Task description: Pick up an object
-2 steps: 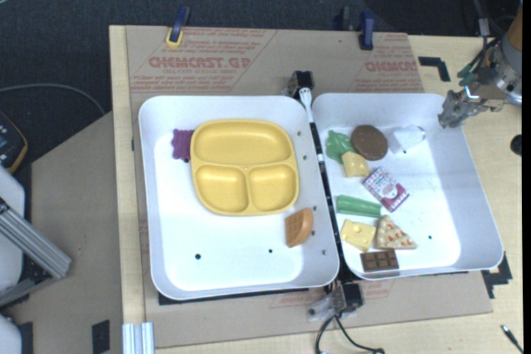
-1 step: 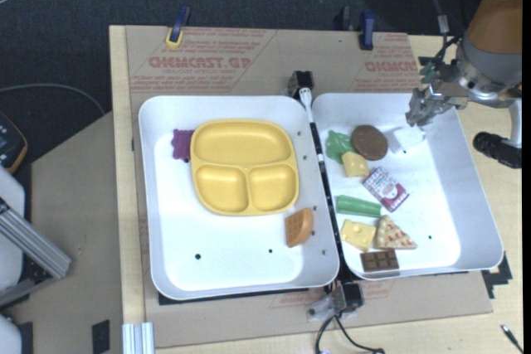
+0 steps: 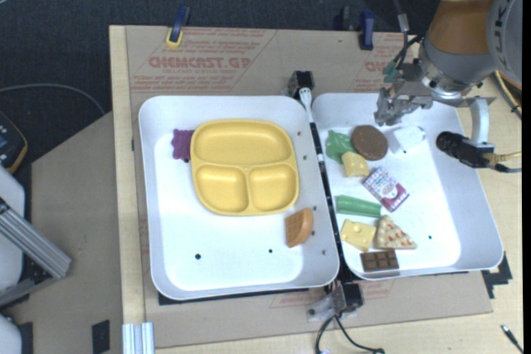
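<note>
My gripper (image 3: 390, 113) hangs over the far part of the right bin (image 3: 469, 203), just above and to the right of a brown round cookie (image 3: 369, 142). Nothing shows between its fingers. Below the cookie lie a green leafy piece (image 3: 338, 145), a small yellow piece (image 3: 355, 165), a purple-and-white packet (image 3: 385, 187), a green bean-like piece (image 3: 358, 205), a yellow cheese wedge (image 3: 358, 235), a pizza slice (image 3: 393, 235) and a brown chocolate bar (image 3: 379, 262). A small white thing (image 3: 410, 137) lies right of the cookie.
The left bin (image 3: 166, 244) holds a yellow divided tray (image 3: 245, 164), a purple thing (image 3: 182, 143) at the tray's left edge and an orange-brown bread piece (image 3: 300, 226) near the divider. The right side of the right bin is bare white.
</note>
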